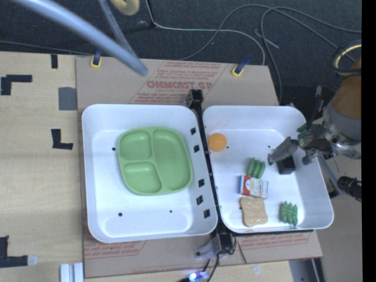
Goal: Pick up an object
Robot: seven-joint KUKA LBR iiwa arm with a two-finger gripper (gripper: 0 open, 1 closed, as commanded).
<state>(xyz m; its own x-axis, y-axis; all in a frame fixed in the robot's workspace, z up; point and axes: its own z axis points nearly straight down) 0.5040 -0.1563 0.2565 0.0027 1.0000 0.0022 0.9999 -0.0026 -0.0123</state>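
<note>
The right bin (305,122) holds several small items. An orange ball (217,142) lies near its left wall. A green ribbed piece (255,168) sits mid-bin, with a small red, white and blue carton (253,187) just below it. A slice of toast (254,211) lies near the front wall, and a green leafy piece (288,212) rests at the front right. My gripper (282,158) hangs over the right side of this bin, right of the green ribbed piece and apart from it. Nothing shows in its grasp.
The left bin (97,157) carries a light green divided plate (155,160). A black divider with clips (202,157) runs between the two bins. Cardboard lies under both bins, and cables trail across the dark floor behind them.
</note>
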